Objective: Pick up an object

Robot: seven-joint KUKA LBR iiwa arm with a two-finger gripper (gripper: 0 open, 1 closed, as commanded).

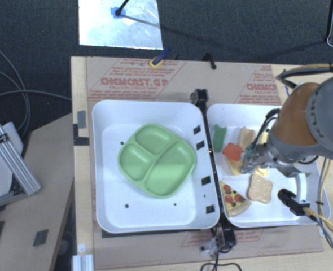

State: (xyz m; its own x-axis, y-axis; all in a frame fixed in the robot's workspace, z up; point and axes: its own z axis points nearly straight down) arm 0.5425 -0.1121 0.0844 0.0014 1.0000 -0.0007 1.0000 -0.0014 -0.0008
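— Pizza slice (pixel 233 199) is lying at six o'clock in our right bin (pixel 279 222), toast (pixel 260 189) just beside it.
— We're hovering the gripper (pixel 250 164) above them, near the orange piece (pixel 232 151); we're seeing nothing between its fingers, whose spread we cannot tell.

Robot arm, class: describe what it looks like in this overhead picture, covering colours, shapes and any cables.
The arm is a thick, rounded grey body with a broad orange band above the wrist. Below that sits a grey metallic gripper of smaller blocky parts. A thin dark cable loops beside the orange band, and yellowish cables run along the top of the arm.
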